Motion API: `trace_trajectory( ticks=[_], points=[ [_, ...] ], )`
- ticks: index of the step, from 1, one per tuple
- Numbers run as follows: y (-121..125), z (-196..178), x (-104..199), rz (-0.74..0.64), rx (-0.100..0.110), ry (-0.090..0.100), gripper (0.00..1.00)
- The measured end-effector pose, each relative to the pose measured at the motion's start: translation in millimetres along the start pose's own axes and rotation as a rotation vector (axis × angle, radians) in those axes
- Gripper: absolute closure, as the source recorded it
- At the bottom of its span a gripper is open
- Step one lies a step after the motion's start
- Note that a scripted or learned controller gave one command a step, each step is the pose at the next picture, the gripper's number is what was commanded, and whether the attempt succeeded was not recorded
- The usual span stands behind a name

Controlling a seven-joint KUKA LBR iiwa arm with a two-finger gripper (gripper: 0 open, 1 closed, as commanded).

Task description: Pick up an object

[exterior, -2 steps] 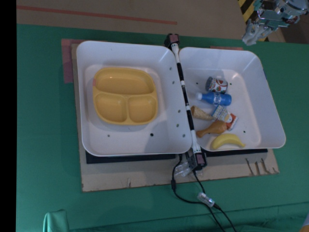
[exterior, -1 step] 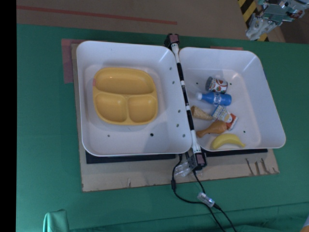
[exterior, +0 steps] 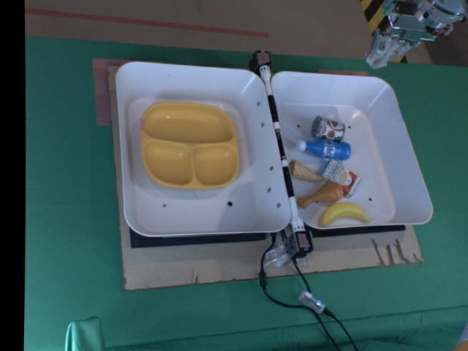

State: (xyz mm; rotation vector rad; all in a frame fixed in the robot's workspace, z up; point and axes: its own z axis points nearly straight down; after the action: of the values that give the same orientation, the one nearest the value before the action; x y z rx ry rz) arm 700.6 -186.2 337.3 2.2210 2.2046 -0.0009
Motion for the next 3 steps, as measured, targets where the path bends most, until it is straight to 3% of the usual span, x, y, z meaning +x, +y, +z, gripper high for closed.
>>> trace_trajectory(
  ticks=[3],
  points=[
    [0.3,0.3,-2.1,-0.001,-0.001,0.000,1.00]
  ],
)
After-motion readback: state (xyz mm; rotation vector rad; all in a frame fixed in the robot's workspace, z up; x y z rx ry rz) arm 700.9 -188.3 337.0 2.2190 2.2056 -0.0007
